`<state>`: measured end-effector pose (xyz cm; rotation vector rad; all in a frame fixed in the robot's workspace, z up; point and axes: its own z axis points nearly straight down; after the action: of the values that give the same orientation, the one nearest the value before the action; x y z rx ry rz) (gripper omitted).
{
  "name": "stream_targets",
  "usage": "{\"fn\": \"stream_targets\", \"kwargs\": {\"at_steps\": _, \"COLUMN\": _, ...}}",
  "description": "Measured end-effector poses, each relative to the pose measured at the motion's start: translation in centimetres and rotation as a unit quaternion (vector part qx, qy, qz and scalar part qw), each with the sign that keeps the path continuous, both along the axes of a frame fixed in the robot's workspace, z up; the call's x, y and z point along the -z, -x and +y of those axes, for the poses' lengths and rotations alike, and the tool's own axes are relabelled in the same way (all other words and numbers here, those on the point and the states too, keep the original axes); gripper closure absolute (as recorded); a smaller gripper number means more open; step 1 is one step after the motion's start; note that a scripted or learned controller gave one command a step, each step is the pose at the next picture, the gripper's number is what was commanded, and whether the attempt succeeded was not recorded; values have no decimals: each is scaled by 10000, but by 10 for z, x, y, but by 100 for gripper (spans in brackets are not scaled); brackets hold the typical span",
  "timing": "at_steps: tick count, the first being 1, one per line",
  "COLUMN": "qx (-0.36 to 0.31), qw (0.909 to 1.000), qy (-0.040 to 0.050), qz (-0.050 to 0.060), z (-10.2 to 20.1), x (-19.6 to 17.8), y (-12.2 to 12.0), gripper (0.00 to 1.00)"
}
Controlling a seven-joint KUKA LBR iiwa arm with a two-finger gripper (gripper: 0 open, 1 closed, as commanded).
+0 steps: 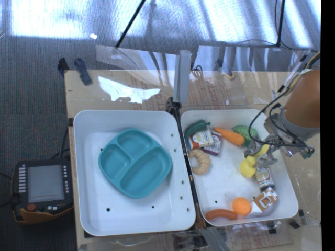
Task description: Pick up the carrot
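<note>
Near the right bin's (291, 192) far-right side I saw the grey 2-finger gripper (260, 156) poised low, its grip state unreadable, while the small orange plastic carrot (230, 136) lay untouched to its upper left, so approach remained, needing a leftward shift.

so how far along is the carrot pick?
Done: nothing visible. The carrot lies in the right bin, near its back edge, beside the small carton. In hand: the gripper sits to its right, over the yellow toy. Left: reach the carrot, grasp, lift.
</note>
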<state>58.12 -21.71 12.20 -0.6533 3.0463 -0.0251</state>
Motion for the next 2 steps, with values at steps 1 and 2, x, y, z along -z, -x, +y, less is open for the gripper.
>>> {"fn": "stream_targets", "kwargs": {"at_steps": 1, "qx": -2, "qw": 9999, "qy": -63, "qz": 129, "z": 4, "x": 15, "y": 8, "gripper": 0}}
{"fn": "stream_targets", "kwargs": {"at_steps": 2, "qx": 749, "qw": 9971, "qy": -77, "qz": 129, "z": 20, "x": 34, "y": -48, "gripper": 0}}
